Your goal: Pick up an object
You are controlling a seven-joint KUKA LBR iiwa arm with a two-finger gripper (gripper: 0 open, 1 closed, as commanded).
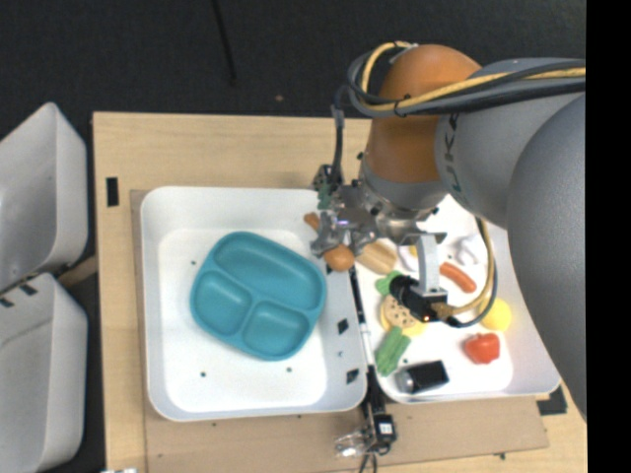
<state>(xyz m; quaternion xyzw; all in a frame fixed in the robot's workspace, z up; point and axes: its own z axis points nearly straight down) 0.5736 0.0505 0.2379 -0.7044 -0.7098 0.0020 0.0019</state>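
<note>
Camera view, fingers [338, 236] above orange egg-shaped object [339, 258], opening impossible to tell

No readable text anywhere.

The blue tray [258, 295] in the left bin [158, 264] is plain, with no lettering or marks. The toys in the right bin [527, 368], at about 3 o'clock from the tray, carry no legible labels or numbers. The black block [425, 374] at about 5 o'clock is too small and blurred to show any print.
</note>
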